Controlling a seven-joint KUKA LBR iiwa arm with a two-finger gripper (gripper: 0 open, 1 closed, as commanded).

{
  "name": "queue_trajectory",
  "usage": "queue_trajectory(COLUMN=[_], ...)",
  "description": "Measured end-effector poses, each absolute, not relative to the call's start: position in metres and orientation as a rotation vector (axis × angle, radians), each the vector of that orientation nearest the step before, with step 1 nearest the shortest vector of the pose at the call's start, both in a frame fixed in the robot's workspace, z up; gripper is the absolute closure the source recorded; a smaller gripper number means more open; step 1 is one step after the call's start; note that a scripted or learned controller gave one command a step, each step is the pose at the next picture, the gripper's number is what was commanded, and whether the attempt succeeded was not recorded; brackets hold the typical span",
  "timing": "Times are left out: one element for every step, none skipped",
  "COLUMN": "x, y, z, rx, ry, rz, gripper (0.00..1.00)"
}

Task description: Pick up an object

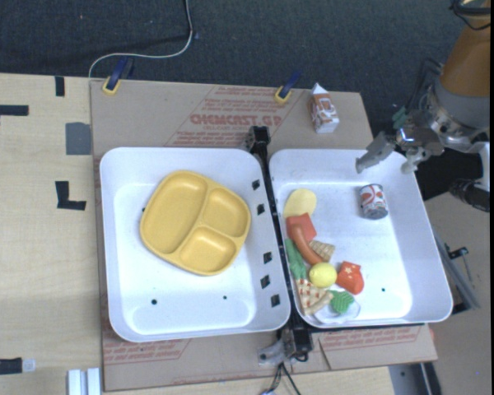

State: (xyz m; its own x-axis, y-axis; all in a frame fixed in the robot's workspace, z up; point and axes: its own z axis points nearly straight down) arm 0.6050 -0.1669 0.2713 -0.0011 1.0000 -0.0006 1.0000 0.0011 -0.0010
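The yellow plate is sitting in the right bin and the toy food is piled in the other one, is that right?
Not quite. The camera view shows the yellow plate in the left bin, not the right one. The toy food is piled in the other one, the right bin, along its left side.
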Motion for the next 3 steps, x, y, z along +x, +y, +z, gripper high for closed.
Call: queue_trajectory(x=[0.625,0.668,0.605], y=[-0.222,-0.216,-0.224], z=[0.13,0.082,0.087], rx=[-2.221,-2.217,-2.224], ry=[-2.217,-2.223,-2.225], rz=[0.008,0.002,-0.001], gripper=[0.0,0.0,0.0])
